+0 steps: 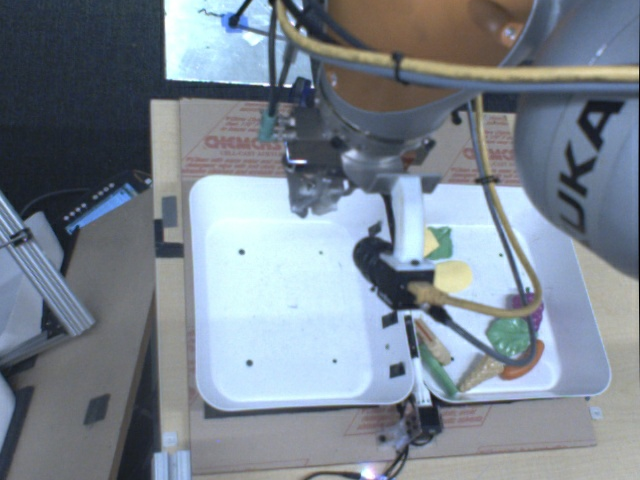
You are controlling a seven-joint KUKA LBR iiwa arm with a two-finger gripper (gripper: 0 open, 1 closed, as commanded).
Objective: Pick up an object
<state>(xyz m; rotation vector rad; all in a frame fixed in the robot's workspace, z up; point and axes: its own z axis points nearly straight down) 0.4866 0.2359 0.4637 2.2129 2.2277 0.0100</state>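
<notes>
The gripper (318,196) hangs over the far edge of the left bin (250,368); its grip cannot be told. The toys (505,338) crowd the right bin (585,358), awaiting picking.

The shallow white left bin (250,368) is lying open, while small coloured toys (500,348) are crowding the right bin's (580,338) five o'clock corner.

Two shallow white bins side by side: left bin (250,368), right bin (575,348).

Small items, all in the right bin, at least six countable:
- one yellow-green piece (439,240), far side
- one yellow piece (455,275)
- one green piece (510,336)
- one purple piece (531,313), partly hidden
- one orange-red piece (525,363), near side
- one tan cone (478,373), near side
</notes>
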